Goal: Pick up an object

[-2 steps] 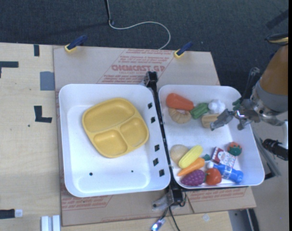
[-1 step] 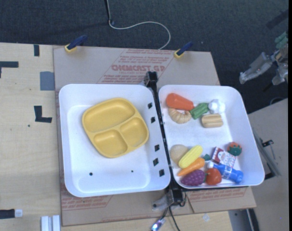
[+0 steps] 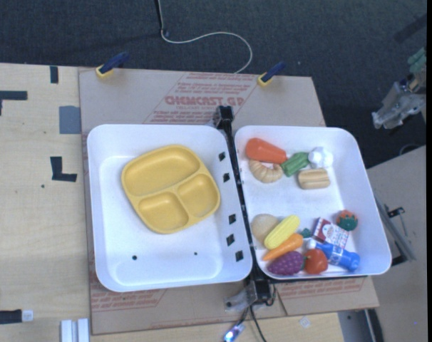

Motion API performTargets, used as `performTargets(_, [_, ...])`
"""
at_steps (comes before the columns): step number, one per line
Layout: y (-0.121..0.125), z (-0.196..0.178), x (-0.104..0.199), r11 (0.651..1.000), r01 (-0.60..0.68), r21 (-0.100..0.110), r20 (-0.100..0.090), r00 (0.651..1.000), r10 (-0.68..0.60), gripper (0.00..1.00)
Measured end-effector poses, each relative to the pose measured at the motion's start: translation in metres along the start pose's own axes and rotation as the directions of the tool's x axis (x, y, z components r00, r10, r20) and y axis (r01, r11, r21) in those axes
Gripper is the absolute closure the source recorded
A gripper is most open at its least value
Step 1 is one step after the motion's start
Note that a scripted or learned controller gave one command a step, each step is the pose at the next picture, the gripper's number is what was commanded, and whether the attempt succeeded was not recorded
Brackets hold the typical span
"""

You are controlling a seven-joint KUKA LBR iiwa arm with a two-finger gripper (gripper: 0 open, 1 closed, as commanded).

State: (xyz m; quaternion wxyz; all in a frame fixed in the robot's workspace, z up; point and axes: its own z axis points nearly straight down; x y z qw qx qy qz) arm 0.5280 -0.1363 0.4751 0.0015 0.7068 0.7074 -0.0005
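On the worktop, the left white plastic bin [image 3: 102, 191] holds a yellow plastic plate with three parts [image 3: 170, 188]. The right white bin [image 3: 362, 184] holds toy food: an orange carrot [image 3: 264, 150], a tan croissant [image 3: 265, 172], a yellow corn cob [image 3: 281, 231] and purple grapes [image 3: 286, 263]. The grey tool [image 3: 398, 105] sits far right, off the bins. I cannot tell if it is open.

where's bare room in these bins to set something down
Left bin: bare floor along its near edge, below the yellow plate, plus a narrower strip on the plate's left. Right bin: one open patch mid-floor, between the bread roll above and the corn below. Its far and near ends are crowded with toy food.
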Motion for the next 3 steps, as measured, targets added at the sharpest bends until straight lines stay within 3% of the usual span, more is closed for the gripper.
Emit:
performTargets(1, [-0.042,0.049,0.065,1.0,0.005,0.008,-0.005,1.0,-0.005,1.0])
performTargets(2, [-0.045,0.085,0.114,1.0,0.005,0.006,-0.004,1.0,-0.005,1.0])
performTargets(3, [-0.045,0.086,0.212,1.0,0.012,0.003,-0.005,1.0,-0.012,1.0])
